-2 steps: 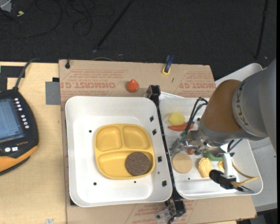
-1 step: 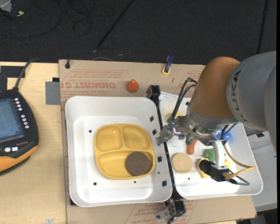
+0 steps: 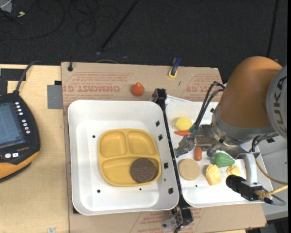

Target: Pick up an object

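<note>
My gripper [image 3: 185, 144] hangs low over the right bin [image 3: 203, 200], near its left wall, and I cannot tell its state. Just beside it lie a yellow lemon [image 3: 183, 123], an orange carrot [image 3: 198, 153] and a tan disc [image 3: 188, 169].

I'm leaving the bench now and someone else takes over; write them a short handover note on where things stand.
Gripper: low over the right white bin, among the toy food; grasp unclear.
Right bin: yellow lemon, orange carrot piece, round tan cracker, green leafy piece, yellow corn piece.
Left white bin: yellow divided tray holding a round brown cookie.
Done: nothing visibly lifted.
Left: pick up one object.
</note>
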Available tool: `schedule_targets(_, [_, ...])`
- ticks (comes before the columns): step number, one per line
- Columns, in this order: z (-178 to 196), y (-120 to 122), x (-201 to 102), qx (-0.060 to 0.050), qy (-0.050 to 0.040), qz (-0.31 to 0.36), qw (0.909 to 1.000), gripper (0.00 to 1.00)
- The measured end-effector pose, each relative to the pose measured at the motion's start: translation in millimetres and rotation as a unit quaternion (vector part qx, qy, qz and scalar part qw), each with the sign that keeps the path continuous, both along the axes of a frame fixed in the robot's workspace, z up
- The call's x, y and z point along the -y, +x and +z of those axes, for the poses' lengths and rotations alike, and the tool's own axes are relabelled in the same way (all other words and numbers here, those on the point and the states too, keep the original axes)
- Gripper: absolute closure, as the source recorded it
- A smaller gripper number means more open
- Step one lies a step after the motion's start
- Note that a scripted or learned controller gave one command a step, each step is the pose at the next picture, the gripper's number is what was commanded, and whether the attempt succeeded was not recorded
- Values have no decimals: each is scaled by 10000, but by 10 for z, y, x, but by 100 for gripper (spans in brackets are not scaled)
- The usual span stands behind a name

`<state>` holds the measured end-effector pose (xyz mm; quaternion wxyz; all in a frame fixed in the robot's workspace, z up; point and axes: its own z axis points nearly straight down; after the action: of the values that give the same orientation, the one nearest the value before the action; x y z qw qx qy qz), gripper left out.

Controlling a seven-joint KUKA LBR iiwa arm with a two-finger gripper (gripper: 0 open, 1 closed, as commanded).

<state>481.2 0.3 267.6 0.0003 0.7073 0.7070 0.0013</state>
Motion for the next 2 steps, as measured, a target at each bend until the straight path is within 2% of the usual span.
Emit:
schedule_targets(1, [-853, -78, 299, -66, -8, -17, 10000, 0])
schedule_targets(2, [-325, -48, 62, -4, 0, 13, 10000, 0])
